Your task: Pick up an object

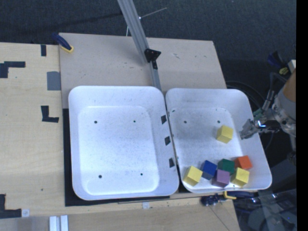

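The right bin [202, 97] holds several small cubes. A yellow cube [224, 134] sits alone near its right wall. Along the front edge lie a yellow cube [193, 175], a blue cube [209, 169], a green cube [225, 166], a purple cube [222, 177], an orange cube [244, 162] and another yellow cube [241, 177]. My gripper [249, 128] hovers at the bin's right rim, just right of the lone yellow cube, with nothing seen between its fingers.
The left bin [118, 141] lies beside the right one. A slanted metal pole [137, 28] with a black clamp [152, 55] crosses the bench behind the bins. Cables and dark floor lie to the right of the bench.
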